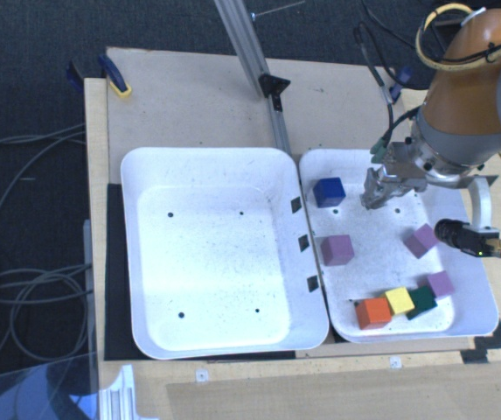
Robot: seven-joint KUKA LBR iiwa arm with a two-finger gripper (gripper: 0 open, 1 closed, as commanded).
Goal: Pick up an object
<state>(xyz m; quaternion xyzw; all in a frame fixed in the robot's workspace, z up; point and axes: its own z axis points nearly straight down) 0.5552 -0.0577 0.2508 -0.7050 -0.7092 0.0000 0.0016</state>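
Note:
My gripper [374, 198] hangs over the upper middle of the right bin [368, 234], fingers pointing down at the bin floor. A blue cube [329, 191] lies just to its left, apart from it. Nothing shows between the fingers. A purple cube [337, 249] rests near the bin's left wall. Another purple block [422, 240] lies toward the right, and a third purple block [440, 283] sits below it. At the bin's front edge an orange block [373, 311], a yellow block [399, 300] and a dark green block [422, 300] stand in a row.
The left bin [206, 252] stands beside the right one, with black clips along the shared wall. A grey metal pole [250, 51] slants across the bench behind the bins. A black connector with cables [464, 234] hangs off the wrist at the right.

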